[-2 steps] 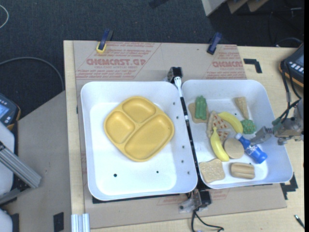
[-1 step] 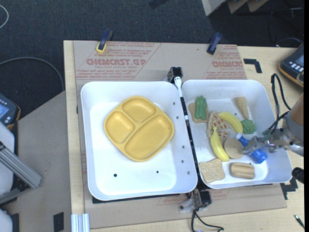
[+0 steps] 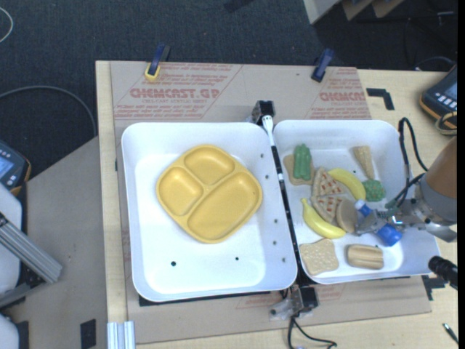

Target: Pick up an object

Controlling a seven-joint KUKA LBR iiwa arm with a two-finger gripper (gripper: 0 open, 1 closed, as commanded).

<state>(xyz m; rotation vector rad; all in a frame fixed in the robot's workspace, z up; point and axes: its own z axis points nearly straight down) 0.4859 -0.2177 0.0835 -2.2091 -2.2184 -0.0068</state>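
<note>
Gripper [image 3: 374, 224] low inside the right bin [image 3: 341, 128], reaching in from the right with its blue-tipped fingers [image 3: 390, 234] pointed toward the crowded middle of the toy food. Whether the fingers are spread or closed around anything cannot be told at this slant; nothing is plainly seen between them. Just beside the tips lie a round brown piece [image 3: 344, 214] and a waffle slice [image 3: 328, 189], with a yellow banana [image 3: 322, 224] curving along their near side and a second banana [image 3: 347, 181] above. A bread roll [image 3: 365, 256] and a cracker [image 3: 319, 256] rest apart near the front wall, easier targets judged by spacing. Farther off stand green broccoli [image 3: 374, 190], a green vegetable [image 3: 301, 161] and a cone [image 3: 362, 160]. The left bin [image 3: 145, 267] carries a yellow divided plate [image 3: 209, 193], likely the receiving place.
</note>
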